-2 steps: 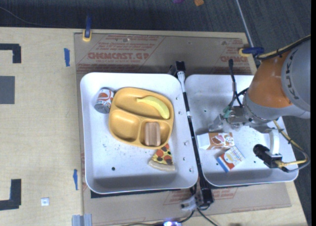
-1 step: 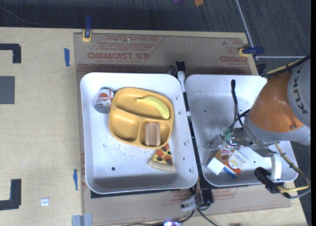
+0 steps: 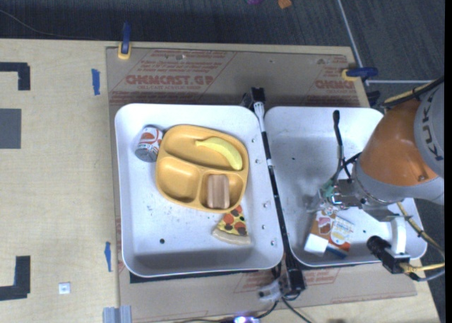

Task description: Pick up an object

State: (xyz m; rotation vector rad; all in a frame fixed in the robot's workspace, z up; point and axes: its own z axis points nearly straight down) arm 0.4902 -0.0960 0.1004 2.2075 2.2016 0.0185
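My gripper [image 3: 329, 200] reaches down into the right bin [image 3: 296, 138], under the arm's orange band [image 3: 399, 148]. Its tip sits right at the upper end of a small white and orange carton [image 3: 330, 233] that lies flat near the bin's front edge. Whether it touches the carton I cannot tell. The left bin [image 3: 134, 194] holds a yellow divided plate [image 3: 180, 177] with a banana [image 3: 220, 150] and a brown sausage piece [image 3: 216, 191] in its compartments. A pizza slice [image 3: 232, 224] lies in front of the plate, and a small can [image 3: 147, 143] lies at its back left.
A black cable [image 3: 337, 138] hangs down from the arm over the back of the right bin. A black and white part [image 3: 390, 247] of the arm overhangs the bin's front right corner. Both bins rest on a cardboard sheet [image 3: 176, 74] held by clamps.
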